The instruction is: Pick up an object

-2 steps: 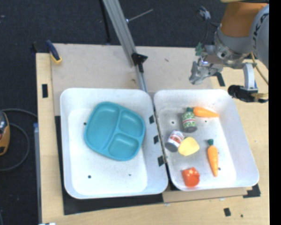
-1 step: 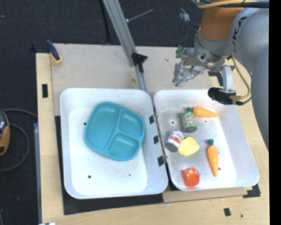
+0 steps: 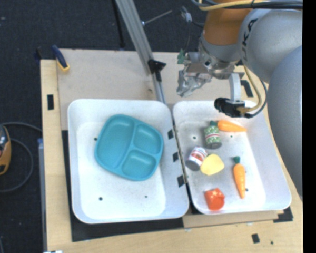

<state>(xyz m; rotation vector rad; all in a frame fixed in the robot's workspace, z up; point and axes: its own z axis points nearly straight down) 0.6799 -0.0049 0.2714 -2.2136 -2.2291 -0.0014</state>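
Note:
The right bin (image 3: 268,194) holds several small items: an orange carrot (image 3: 231,126) at the back, a green-topped can (image 3: 213,134), a red-and-white can (image 3: 196,157) on its side, a yellow piece (image 3: 212,164), a second carrot (image 3: 239,180) and a red pepper (image 3: 214,199). My gripper (image 3: 188,87) hangs above the bench just behind the bins, near the right bin's back left corner. Nothing shows between its fingers.
A teal divided plate (image 3: 129,147) lies in the left bin (image 3: 84,194). A slanted metal pole (image 3: 137,36) rises behind the bins, close to the left of the gripper. The grey arm (image 3: 274,41) fills the upper right.

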